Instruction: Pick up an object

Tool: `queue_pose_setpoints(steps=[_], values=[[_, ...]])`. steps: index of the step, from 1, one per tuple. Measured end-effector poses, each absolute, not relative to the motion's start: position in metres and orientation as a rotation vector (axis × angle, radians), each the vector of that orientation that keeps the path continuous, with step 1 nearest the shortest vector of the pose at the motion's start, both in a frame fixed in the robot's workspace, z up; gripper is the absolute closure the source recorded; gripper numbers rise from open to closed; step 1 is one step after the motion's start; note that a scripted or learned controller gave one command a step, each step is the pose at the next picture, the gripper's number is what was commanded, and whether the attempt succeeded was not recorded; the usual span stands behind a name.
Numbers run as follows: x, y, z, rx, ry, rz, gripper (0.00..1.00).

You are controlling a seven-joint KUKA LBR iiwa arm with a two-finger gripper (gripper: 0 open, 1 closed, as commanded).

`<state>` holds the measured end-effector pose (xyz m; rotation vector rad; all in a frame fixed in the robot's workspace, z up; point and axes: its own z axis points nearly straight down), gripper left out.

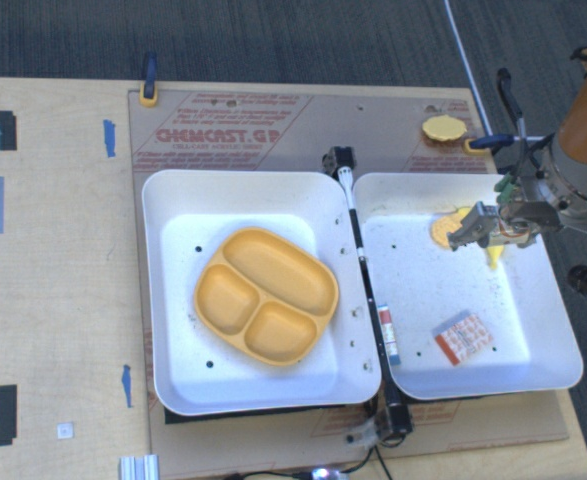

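My gripper (480, 231) hangs over the back of the right bin (533, 368), reaching in from the right. A flat round yellow piece (443, 230) lies just to its left, touching or nearly touching the gripper's tip. A small yellow bit (493, 258) shows directly under the gripper body. Whether either is held cannot be made out. A red and white packet (464, 337) lies toward the front of the same bin. A thin pen-like stick (386, 332) rests along this bin's left wall.
The left bin (163, 218) holds a yellow three-compartment plate (265, 296). Behind the right bin, a yellow disc (444, 128) sits on the cardboard next to a blue clamp (485, 142). A black clip (339, 158) marks where the bins meet at the back.
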<state>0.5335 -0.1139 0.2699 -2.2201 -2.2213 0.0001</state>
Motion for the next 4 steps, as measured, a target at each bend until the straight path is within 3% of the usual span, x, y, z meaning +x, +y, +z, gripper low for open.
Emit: queue_pose_setpoints(steps=[1,2,3,4], values=[[0.59,-0.184,0.086,-2.224,-2.224,-0.003,0.0],[0.569,-0.129,0.086,-2.219,-2.224,-0.003,0.0],[0.521,-0.093,0.086,-2.222,-2.222,-0.003,0.0],[0.499,-0.096,0.086,-2.224,-2.225,-0.005,0.0]])
